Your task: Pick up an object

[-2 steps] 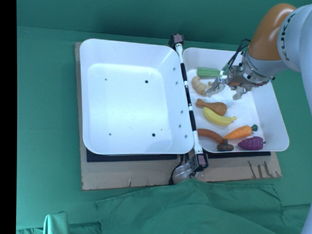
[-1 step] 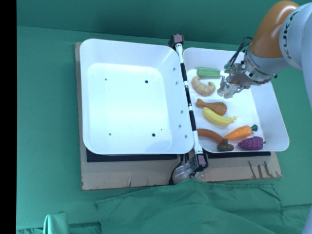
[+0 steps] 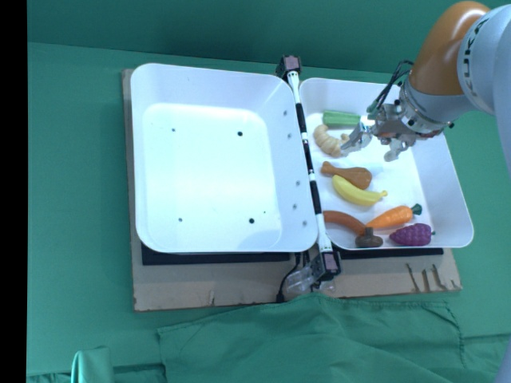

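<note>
The green-covered tabletop [image 3: 80,214] carries two shallow white plastic bins side by side. The left white bin [image 3: 207,162] holds no toy in this view; the right white bin [image 3: 443,186] holds all the candidates. The grey arm with the orange band [image 3: 451,34] reaches in from the right and ends over the upper part of the right bin.

The gripper [image 3: 374,138] sits above the bin floor with its fingers apart, nothing between them. One fingertip [image 3: 351,140] lies just beside the beige ridged croissant-shaped toy [image 3: 327,140], which lies to the gripper's left in the view, toward the divider between the bins. The croissant's long axis runs from upper left to lower right (a curved body, so the axis is approximate). The short green cylindrical toy [image 3: 342,119] lies just above it, long axis near horizontal.

Lower in the bin lie a brown drumstick toy [image 3: 348,172], a yellow banana toy [image 3: 356,191], an orange carrot toy [image 3: 393,216], a purple grape cluster toy [image 3: 411,234] and a red-brown sausage toy [image 3: 343,219].

Judgement: the croissant is the nearest target; the fingers must shift left and descend to straddle it.
</note>
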`<action>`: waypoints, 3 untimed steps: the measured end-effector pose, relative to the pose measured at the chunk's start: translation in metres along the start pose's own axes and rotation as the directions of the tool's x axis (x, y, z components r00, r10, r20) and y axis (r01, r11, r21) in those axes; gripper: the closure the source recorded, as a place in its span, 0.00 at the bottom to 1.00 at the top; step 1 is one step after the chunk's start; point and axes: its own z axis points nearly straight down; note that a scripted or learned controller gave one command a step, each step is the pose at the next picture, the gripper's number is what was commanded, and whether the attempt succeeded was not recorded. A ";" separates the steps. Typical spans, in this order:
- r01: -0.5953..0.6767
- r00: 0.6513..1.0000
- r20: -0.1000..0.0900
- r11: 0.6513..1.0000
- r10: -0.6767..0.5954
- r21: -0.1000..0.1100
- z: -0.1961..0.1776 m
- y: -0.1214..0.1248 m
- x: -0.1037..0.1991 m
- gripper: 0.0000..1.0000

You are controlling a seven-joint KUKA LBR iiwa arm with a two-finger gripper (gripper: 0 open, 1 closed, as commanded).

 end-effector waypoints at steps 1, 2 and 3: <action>0.000 1.000 0.000 1.000 0.000 0.000 0.000 0.000 0.000 0.00; 0.004 1.000 -0.004 1.000 -0.004 0.003 0.018 0.059 -0.005 0.00; 0.004 1.000 -0.001 1.000 -0.004 0.001 0.010 0.062 -0.006 1.00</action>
